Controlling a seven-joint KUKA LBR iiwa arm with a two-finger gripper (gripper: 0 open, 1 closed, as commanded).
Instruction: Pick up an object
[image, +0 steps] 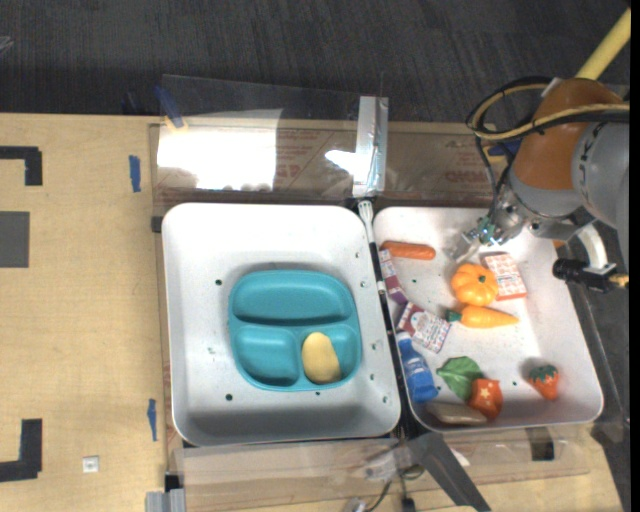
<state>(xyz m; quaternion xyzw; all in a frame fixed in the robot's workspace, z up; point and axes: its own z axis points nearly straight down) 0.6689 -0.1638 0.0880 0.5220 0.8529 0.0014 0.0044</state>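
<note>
Honestly, no label reads clearly from above: the red-and-white packets (503, 275) in the right bin (578, 330) carry print too small to make out. My gripper (487, 232) hangs at that bin's upper edge, and whether its tips are spread or closed I cannot tell. Below it lie an orange pumpkin (473, 284), a carrot (487, 317), a sausage (408, 251), a blue bottle (417, 372) and a strawberry (544, 380). Centre frame, the left bin (195, 300) holds a teal tray (290, 300) with a yellow potato (320, 357) in its lower right compartment.
</note>
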